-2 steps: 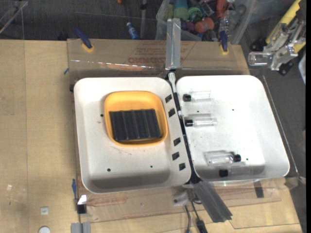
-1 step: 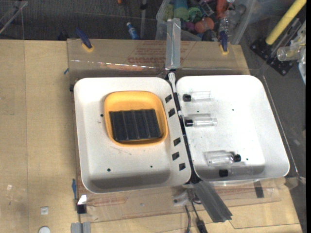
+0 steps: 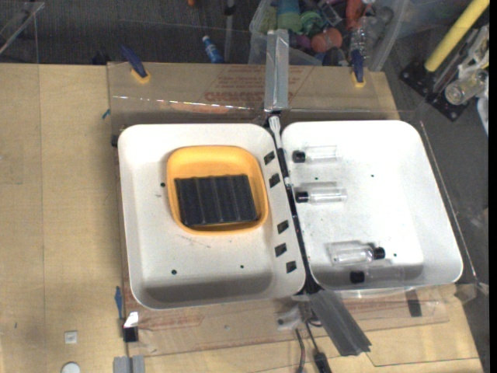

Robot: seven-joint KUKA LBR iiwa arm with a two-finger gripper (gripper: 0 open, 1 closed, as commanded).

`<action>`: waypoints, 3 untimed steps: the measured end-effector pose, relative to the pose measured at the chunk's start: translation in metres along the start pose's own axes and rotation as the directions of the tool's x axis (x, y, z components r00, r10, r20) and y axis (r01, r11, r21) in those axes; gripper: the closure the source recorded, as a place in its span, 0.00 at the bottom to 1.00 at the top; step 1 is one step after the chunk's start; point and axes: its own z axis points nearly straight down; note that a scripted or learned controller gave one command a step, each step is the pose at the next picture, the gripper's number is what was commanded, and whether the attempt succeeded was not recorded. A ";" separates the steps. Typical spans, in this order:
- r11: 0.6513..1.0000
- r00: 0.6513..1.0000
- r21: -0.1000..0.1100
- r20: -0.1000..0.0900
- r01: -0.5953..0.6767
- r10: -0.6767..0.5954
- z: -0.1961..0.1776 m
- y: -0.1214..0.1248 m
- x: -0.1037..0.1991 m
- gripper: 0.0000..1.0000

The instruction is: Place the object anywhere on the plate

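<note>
Lowest in the frame, a clear vial (image 3: 353,252) is lying in the right bin (image 3: 404,154), two more vials (image 3: 317,155) (image 3: 321,196) above it; the orange plate (image 3: 213,159) in the left bin (image 3: 147,208) is carrying just a dark ridged block (image 3: 216,199), so placing is not yet begun; claw state: cannot tell.

You are seeing faint reddish print on the clear panel (image 3: 233,84) behind the bins (image 3: 147,208); it is showing too blurred to read. Nothing else is bearing legible text.
</note>
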 end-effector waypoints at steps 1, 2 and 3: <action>0.997 0.997 0.001 0.001 0.074 -0.074 -0.001 0.000 0.000 1.00; 0.992 0.992 0.001 0.001 0.129 -0.129 -0.001 0.000 0.000 1.00; 0.914 0.914 0.000 0.001 0.406 -0.406 -0.001 0.000 0.000 1.00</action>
